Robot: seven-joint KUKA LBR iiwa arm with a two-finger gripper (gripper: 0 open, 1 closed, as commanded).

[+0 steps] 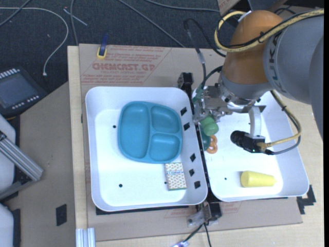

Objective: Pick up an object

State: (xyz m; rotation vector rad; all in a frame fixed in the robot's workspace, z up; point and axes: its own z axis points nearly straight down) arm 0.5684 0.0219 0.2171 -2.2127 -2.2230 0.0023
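Note:
My gripper (205,109) hangs over the left edge of the right bin (288,153), close to the wall between the two bins. Directly below it sits a small green object (208,126), partly covered by the gripper, and I cannot see whether it is held. A small orange piece (212,147) lies just in front of the green one. A yellow wedge-shaped object (257,179) rests near the right bin's front edge. A blue divided plate (150,131) fills the middle of the left bin (97,138), and a small patterned packet (175,175) lies in front of it.
A black part with a yellow cable (248,140) hangs from the arm over the middle of the right bin. The arm's grey and orange body (257,50) covers that bin's back half. Cardboard (128,63) lies behind the bins.

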